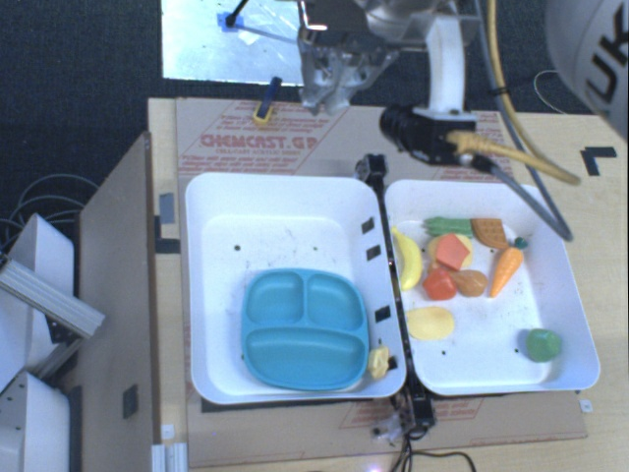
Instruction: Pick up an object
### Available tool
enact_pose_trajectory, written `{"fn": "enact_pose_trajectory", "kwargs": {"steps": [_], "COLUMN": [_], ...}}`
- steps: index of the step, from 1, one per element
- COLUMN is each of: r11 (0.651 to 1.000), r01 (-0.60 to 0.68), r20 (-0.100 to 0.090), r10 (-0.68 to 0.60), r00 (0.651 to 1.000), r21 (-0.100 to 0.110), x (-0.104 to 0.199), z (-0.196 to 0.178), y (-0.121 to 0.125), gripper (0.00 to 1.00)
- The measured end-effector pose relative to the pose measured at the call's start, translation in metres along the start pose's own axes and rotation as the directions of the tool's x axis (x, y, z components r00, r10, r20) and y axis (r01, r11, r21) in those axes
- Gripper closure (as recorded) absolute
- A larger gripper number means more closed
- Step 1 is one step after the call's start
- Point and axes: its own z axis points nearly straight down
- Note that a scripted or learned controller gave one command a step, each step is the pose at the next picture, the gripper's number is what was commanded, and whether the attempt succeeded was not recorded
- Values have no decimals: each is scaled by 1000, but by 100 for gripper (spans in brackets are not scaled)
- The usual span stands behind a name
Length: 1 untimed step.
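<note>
Gripper [322, 94] hangs parked high beyond the far rim of the left shallow white bin [211, 264], fingers slightly parted with nothing between them, since the pickable toy-food cluster, e.g. the orange plastic carrot [505, 266], sits in that bin's right-hand neighbour.

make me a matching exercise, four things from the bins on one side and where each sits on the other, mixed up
Things:
1. blue divided plate
2. toy carrot
3. green toy
4. toy banana

Places:
A. right bin, near right corner
B. left bin, near side
C. right bin, along the divider between the bins
D. right bin, right end of the toy cluster

Pairs: 1-B, 2-D, 3-A, 4-C
</note>
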Motion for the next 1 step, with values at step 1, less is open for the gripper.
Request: {"fn": "enact_pose_trajectory", "kwargs": {"steps": [1], "r11": [1000], "r01": [-17], "r20": [12], "r10": [17], "r00": [1000], "r21": [24], "x": [-24], "z": [272], "y": [-48], "gripper": [100]}}
